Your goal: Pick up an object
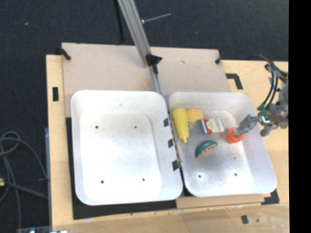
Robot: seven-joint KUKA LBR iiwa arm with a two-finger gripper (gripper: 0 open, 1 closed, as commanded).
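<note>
Right bin (252,178) with yellow mustard bottle (181,123), small carton (213,125), green toy (206,148) and orange-red object (234,136). The gripper (247,124) hovered just beside that object; whether it was released or clenched could not be told. Nothing appeared lifted; the pick remained undone.

Worktop (56,130): pale wood, set on dark carpet.
Board (107,67): lighter panel lying under both bins.
Left bin (77,110): white, shallow, speckled floor.
Aluminium rail (133,23): slants from the top edge down to between the bins.
Cables (14,149): looped on the carpet at left.
</note>
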